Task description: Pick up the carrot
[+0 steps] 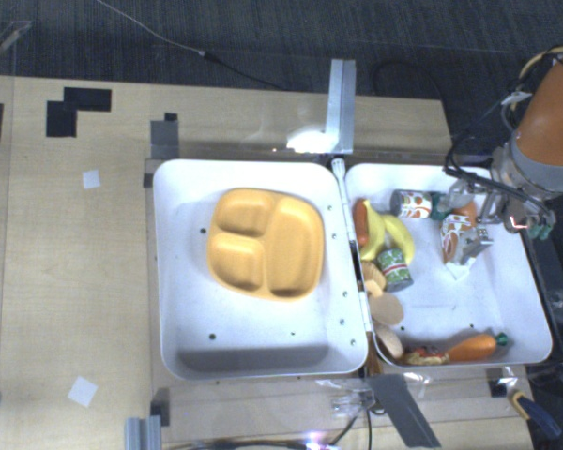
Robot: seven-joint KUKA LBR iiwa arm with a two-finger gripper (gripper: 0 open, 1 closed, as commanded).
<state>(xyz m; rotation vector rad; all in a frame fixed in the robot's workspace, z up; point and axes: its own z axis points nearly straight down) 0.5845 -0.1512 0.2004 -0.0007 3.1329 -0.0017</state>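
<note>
The carrot (472, 348) is orange with a green tip at its right end. It lies flat along the front wall of the right bin (516, 298), near the front right corner. My gripper (471, 234) hangs over the back right part of that bin, well behind the carrot. It is right at a small white and orange packet (453, 244), and I cannot tell whether it touches the packet. The arm's orange band (554, 111) sits at the right edge of the view.
The right bin also holds a small can (412, 203), a banana (395, 235), a red sausage (360, 221), a green can (395, 270), round biscuits (386, 306) and a dark item (426, 354) left of the carrot. A yellow divided plate (266, 242) lies in the left bin (183, 279).
</note>
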